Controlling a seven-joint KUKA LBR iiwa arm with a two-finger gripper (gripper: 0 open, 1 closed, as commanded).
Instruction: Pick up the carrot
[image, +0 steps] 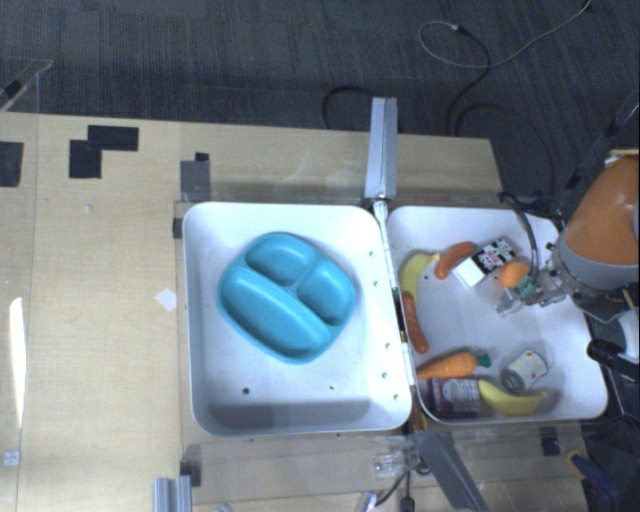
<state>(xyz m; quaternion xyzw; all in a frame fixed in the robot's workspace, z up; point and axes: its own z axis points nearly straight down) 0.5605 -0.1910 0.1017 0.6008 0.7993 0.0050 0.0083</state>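
Two white bins side by side on the bench. Left bin (215, 400) holds a blue divided plate (288, 295). Right bin (590, 395) holds the clutter. Arm (605, 225) reaches in from the right, orange band above the wrist, gripper (530, 290) low over the right bin's upper right part, beside a small orange item (513, 274) and a white printed box (487, 262). Jaw state: cannot tell, too small and blurred against the clutter.

Progress: nothing lifted yet as far as visible. Carrot (452, 364) lies flat on the right bin's floor, near the front left, well apart from the gripper. It sits just above a dark can (452, 396) and a banana (513, 400), with a small metal tin (525, 368) to its right. Judged: the approach to the carrot, the grasp and the lift all remain.

Carrot's long axis runs roughly left-right in the view, slightly tilted. Green top end points right, toward the tin; tapered tip points left, toward the divider between the bins.

Also present: a sausage (457, 257), a second banana (415, 272), a reddish sausage (413, 322) along the divider.
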